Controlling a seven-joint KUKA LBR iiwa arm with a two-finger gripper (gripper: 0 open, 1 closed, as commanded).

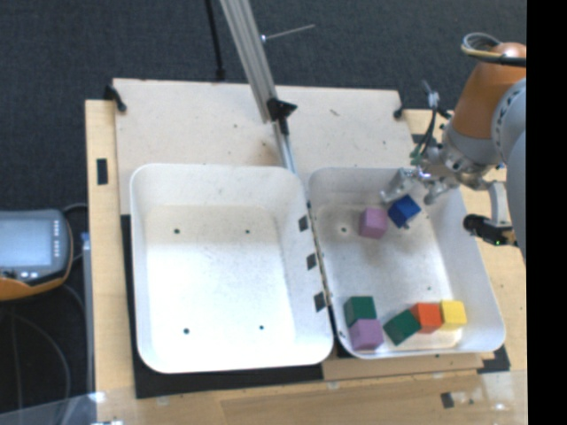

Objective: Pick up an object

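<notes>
Two shallow white bins side by side on a pale wooden bench; left white bin bare, right white bin carrying the blocks. Grey arm with orange band reaching in from the right over the right bin's far right corner, ending in a two-finger metal gripper tilted down and leftward. Just below and touching the fingertips, a small blue cube, corner-on and seemingly lifted or tipped off the bin floor; hard to tell whether pinched between the fingers or merely pressed against them, so the gripper's opening cannot be judged from here. Immediately left of the blue cube, nearly touching, a small pale purple cube resting on the bin floor near the far edge. Along the right bin's near edge, well apart from the gripper: a dark green cube, a second purple cube, a green block, an orange cube and a yellow cube. Key relation for the coming move: blue cube directly under the fingertips, slightly toward the near edge, no long axis to align with; probably a straight lift to test the hold, with risk of a slip or a nudge into the purple neighbour.
</notes>
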